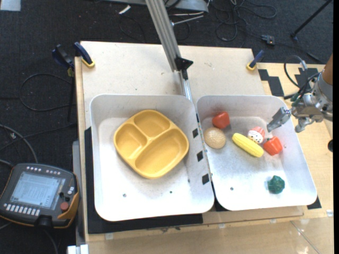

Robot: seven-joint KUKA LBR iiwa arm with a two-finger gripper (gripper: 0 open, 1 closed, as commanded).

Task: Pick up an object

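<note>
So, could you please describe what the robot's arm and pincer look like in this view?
At the right edge, a small part of the arm shows, orange-brown in colour. Below it sits a grey metal wrist block with dark cables looping around it. The pincer is made of slim, silvery-grey metal fingers, and one narrow finger slants out over the right bin. No markings are legible.

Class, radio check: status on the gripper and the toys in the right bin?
Gripper above right bin's far right side, nothing seen held. Nearest: dotted ball, orange piece, corn, bunched together.
</note>
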